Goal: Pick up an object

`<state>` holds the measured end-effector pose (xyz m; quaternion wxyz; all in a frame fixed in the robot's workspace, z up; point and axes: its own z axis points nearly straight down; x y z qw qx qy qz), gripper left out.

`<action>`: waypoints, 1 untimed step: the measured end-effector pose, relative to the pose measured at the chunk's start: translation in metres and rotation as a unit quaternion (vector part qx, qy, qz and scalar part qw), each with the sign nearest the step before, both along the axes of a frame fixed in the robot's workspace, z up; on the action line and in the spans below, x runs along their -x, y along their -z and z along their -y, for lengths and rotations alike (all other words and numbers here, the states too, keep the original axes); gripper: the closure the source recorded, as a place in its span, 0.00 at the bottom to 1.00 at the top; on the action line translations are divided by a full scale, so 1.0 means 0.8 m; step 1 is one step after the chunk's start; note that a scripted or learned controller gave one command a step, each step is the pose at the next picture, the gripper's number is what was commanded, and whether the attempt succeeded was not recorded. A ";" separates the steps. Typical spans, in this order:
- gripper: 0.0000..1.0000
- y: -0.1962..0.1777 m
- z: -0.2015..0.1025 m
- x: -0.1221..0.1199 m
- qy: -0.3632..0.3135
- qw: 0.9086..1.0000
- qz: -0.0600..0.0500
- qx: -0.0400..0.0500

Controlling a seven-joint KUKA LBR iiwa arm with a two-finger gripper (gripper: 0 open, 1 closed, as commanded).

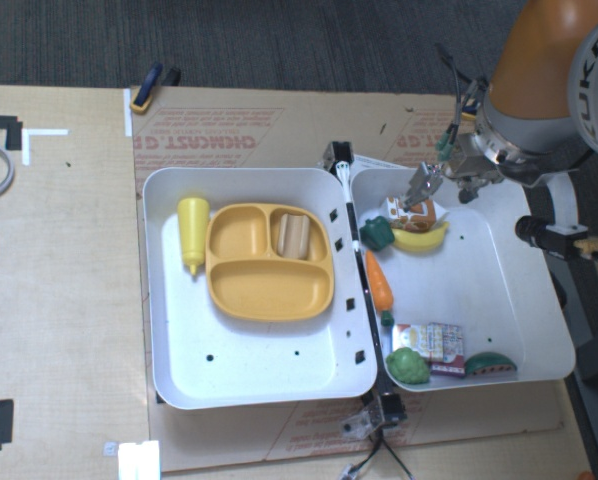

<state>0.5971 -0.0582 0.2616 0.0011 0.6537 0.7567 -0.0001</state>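
A: The arm point(554, 58) reaches in over the right bin point(524, 298), and the claw point(419, 193) sits low at that bin's far left corner, right on top of a small brown-and-white object point(419, 211). It reads as the approach, the descent onto a pick.

B: Is anything held?

A: That can't be told. The claw's tips blur into the object, so whether it's wide or narrow is anybody's guess, and no grasp shows.

B: What lies around the claw?

A: Touching the brown object, just below the claw, a banana point(421, 238). Its long axis runs left to right across the bin, ends curling up toward the claw. Just left of that, a dark green piece point(377, 232).

B: And the carrot?

A: The carrot point(379, 283) lies below and left of the claw along the bin's left wall, long axis running near to far, green end toward the near side. Well below the claw: a green ball point(409, 365), a printed box point(434, 345), a watermelon slice point(489, 365).

B: The next move?

A: Likely a clean close on one item, then a straight lift. The crowding is the risk; the banana could get nudged.

B: The other bin?

A: Far left of the claw: a yellow tray point(269, 293) and a mustard bottle point(192, 230) on the bench's point(59, 298) left bin point(249, 368).
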 end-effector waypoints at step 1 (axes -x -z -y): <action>0.00 0.139 0.050 0.016 0.007 1.000 -0.001 0.000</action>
